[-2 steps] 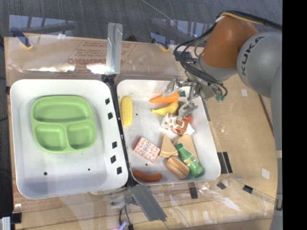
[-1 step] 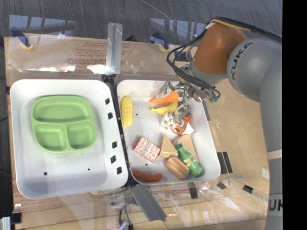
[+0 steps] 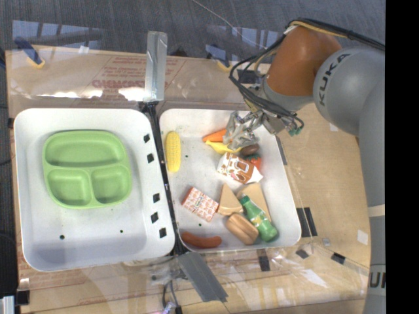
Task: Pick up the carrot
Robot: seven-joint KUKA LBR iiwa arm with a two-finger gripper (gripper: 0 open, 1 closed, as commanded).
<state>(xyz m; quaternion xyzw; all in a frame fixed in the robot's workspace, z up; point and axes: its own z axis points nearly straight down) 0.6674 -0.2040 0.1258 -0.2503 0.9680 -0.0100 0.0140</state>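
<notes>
You are looking at two white bins sitting side by side. The left bin (image 3: 39, 234) is holding a green divided tray (image 3: 87, 168) toward its 10 o'clock area. In the right bin (image 3: 196, 124), a corn cob (image 3: 173, 151) is lying along the 9 o'clock wall. A red-and-white carton (image 3: 236, 169) is resting near the centre, with a small patterned box (image 3: 200, 204) lying at its 7 o'clock. A green bottle (image 3: 257, 218) is lying toward 5 o'clock, touching a hot dog bun (image 3: 241, 228). A red sausage (image 3: 201, 241) is lying at 6 o'clock by the wall.
</notes>
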